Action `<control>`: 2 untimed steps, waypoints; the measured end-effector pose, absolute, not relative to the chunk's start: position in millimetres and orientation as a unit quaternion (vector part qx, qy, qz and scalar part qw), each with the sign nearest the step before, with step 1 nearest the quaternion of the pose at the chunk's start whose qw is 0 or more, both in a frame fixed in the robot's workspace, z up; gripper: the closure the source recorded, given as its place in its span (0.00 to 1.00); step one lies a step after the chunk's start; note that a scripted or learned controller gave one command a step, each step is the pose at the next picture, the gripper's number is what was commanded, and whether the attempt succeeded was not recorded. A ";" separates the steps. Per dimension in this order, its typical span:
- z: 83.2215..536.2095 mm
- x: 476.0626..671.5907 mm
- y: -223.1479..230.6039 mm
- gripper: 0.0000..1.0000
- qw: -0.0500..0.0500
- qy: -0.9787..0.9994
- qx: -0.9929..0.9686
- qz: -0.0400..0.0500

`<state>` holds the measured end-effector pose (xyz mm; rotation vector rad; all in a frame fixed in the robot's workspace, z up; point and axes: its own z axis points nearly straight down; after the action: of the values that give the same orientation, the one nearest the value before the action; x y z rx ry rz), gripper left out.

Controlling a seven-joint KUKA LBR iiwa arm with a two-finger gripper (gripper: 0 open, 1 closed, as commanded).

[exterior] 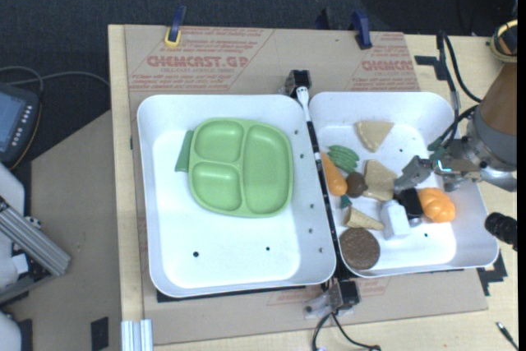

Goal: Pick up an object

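Note:
My gripper (409, 187) hangs low over the middle of the right bin (427, 107), with the arm reaching in from the right. Its fingers stand open, one grey finger (412, 172) toward the back and one dark finger (408, 201) toward the front, with nothing seen between them. An orange toy fruit (437, 206) lies just right of the dark finger. A tan bread slice (380, 179) lies just left of the gripper. A small white piece (395, 221) sits below the dark finger.
The right bin also holds a tan wedge (374, 134), a green pod (343, 154), an orange carrot (333, 175), a brown ball (355, 185), another tan wedge (362, 218) and a brown round cookie (360, 248). A green divided plate (242, 167) lies in the left bin (164, 226).

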<state>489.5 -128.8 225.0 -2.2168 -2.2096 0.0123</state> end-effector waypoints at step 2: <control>179.0 501.4 -124.8 0.00 0.003 -0.707 -0.707 0.001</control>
<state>501.4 -124.8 179.0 -2.2164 -2.2174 0.0046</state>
